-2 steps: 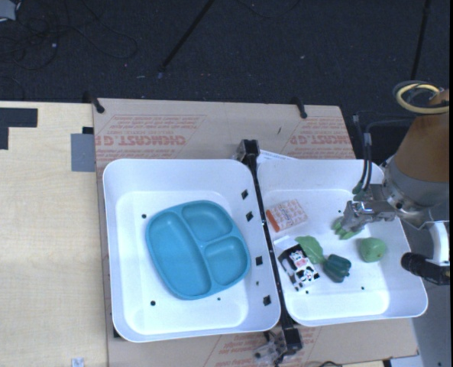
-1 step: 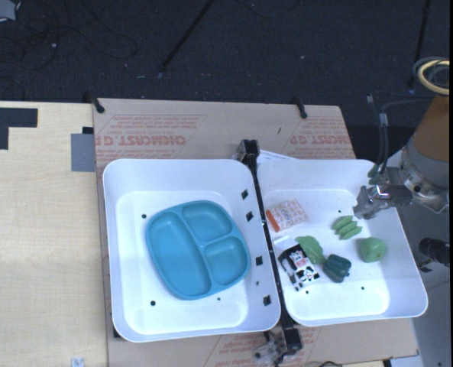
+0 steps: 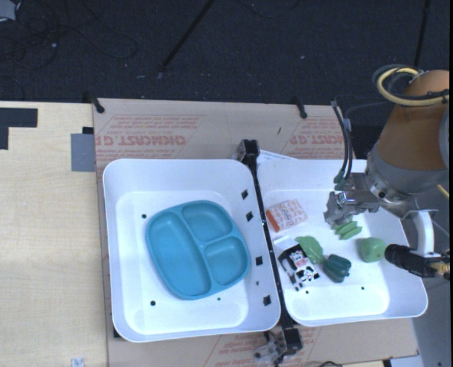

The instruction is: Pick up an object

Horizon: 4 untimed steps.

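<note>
The right bin (image 3: 364,304) holds several small objects. A red and white packet (image 3: 286,215) lies near the divider. A pale green piece (image 3: 312,248), a dark teal piece (image 3: 336,267) and a black and white toy (image 3: 299,264) sit bunched together below it. A green block (image 3: 371,249) lies further right. My gripper (image 3: 339,209) hangs low over the bin, directly above and close to a light green piece (image 3: 349,229). Nothing visibly sits in its grasp.
In the left bin (image 3: 127,205) a blue divided plate (image 3: 197,247) lies flat. A black divider rail (image 3: 258,228) runs between the bins. The grey and orange arm (image 3: 409,144) covers the right bin's far right corner, with a black part (image 3: 408,258) jutting over its right side.
</note>
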{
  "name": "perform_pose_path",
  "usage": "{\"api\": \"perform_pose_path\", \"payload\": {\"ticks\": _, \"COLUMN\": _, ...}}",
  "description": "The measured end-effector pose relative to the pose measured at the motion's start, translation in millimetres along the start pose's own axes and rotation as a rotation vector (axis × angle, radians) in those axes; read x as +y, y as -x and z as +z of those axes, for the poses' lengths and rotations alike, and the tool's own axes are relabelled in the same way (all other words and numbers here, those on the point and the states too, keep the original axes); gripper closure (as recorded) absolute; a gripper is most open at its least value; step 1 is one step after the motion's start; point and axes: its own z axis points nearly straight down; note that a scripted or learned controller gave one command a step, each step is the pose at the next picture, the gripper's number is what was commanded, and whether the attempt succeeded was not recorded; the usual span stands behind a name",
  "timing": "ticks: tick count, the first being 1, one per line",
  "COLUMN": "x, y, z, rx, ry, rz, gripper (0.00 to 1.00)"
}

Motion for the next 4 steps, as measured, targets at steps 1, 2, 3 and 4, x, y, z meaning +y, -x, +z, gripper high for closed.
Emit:
{"api": "perform_pose_path", "payload": {"ticks": 1, "x": -11, "y": -51, "z": 11, "rx": 0.0, "ry": -0.001, "rz": 0.0, "gripper": 1.0}}
{"api": "perform_pose_path", "payload": {"ticks": 2, "x": -12, "y": -104, "z": 21, "rx": 0.0, "ry": -0.001, "rz": -0.001, "gripper": 1.0}}
{"api": "perform_pose_path", "payload": {"ticks": 3, "x": -25, "y": -160, "z": 13, "rx": -0.001, "ry": -0.001, "rz": 0.0, "gripper": 1.0}}
{"api": "perform_pose_path", "payload": {"ticks": 4, "x": -26, "y": -206, "z": 19, "rx": -0.001, "ry": -0.001, "rz": -0.001, "gripper": 1.0}}
